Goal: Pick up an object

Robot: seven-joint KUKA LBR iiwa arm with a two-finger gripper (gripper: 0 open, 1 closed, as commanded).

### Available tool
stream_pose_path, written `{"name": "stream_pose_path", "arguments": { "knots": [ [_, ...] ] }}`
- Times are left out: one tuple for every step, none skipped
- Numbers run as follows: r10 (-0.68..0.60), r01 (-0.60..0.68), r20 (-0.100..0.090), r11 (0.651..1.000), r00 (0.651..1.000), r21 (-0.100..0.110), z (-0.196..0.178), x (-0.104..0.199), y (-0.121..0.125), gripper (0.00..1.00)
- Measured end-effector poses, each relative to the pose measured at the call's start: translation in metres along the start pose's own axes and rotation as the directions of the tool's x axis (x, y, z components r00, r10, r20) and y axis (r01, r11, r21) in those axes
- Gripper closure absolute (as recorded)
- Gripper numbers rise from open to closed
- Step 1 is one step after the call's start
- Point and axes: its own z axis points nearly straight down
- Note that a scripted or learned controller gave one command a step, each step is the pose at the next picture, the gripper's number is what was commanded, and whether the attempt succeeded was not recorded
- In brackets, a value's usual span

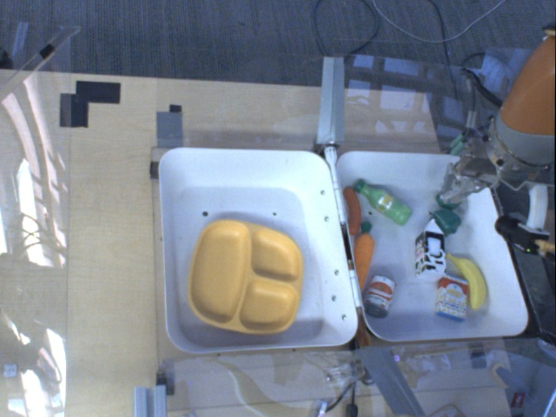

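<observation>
My gripper point(453, 191) hangs over the back right part of the right bin point(512, 324), under the orange band of the arm. Just in front of it lies a small dark green object point(448, 221), touching or nearly touching the gripper's tip. Beneath that object stands a black-and-white cow-patterned carton point(429, 255). A green bottle point(383, 203) lies at the back left of this bin. Along the bin's left wall are a brown sausage point(351, 208) and an orange carrot point(365, 257). A small can point(379, 294), a banana point(471, 279) and a juice box point(451, 300) sit towards the front.
The left bin point(182, 189) holds a yellow divided plate point(246, 274). A metal rail point(331, 102) runs back from between the two bins. Cables lie on the floor behind the bench, and dark arm parts point(526, 228) reach over the right bin's right wall.
</observation>
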Motion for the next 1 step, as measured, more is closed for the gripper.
{"name": "stream_pose_path", "arguments": {
  "knots": [
    [0.000, 0.000, 0.000, 1.000, 1.000, 0.000, 0.0001, 0.0003, 0.0000, 0.00]
  ]
}}
